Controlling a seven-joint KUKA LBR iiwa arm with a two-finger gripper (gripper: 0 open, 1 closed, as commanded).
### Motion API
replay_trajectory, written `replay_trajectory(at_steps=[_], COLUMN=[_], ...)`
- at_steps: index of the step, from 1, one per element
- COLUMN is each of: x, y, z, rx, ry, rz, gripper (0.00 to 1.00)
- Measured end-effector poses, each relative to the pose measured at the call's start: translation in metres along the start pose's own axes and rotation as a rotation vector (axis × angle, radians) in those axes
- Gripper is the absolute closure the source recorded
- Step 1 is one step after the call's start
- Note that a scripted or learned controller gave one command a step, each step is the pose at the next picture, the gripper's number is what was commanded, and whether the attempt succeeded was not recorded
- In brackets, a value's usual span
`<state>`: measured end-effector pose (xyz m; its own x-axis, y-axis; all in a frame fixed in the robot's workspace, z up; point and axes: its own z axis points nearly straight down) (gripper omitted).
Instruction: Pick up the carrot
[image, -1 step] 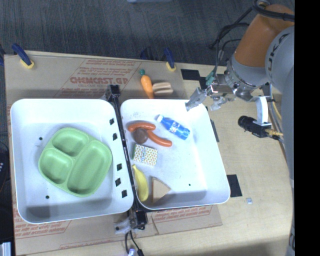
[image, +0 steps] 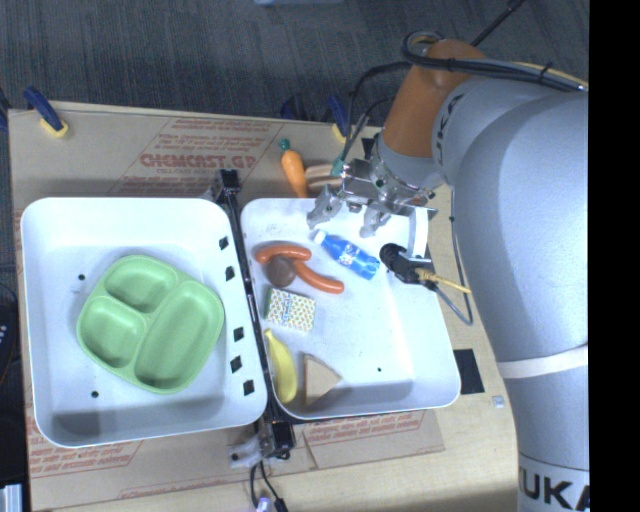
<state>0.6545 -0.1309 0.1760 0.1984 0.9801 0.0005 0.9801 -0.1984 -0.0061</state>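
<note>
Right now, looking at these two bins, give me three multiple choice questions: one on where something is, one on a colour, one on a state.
1. Where does the carrot lie?
A. in the left bin
B. on the bench behind the right bin
C. on the green tray

2. What colour is the divided tray?
A. green
B. red
C. blue

3. Where is the end effector?
A. above the right bin's far edge
B. inside the left bin
C. at the bench's near edge

Answers: 1 B, it rests outside the rim; 2 A, it is pale green; 3 A, it sits near the blue packet.
</note>
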Motion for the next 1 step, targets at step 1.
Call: replay_trajectory(at_steps=[1], x=[0.0148], y=[-0.0013], z=[0.0850], rx=[0.002], ry=[0.000], rz=[0.282], gripper=[0.00])
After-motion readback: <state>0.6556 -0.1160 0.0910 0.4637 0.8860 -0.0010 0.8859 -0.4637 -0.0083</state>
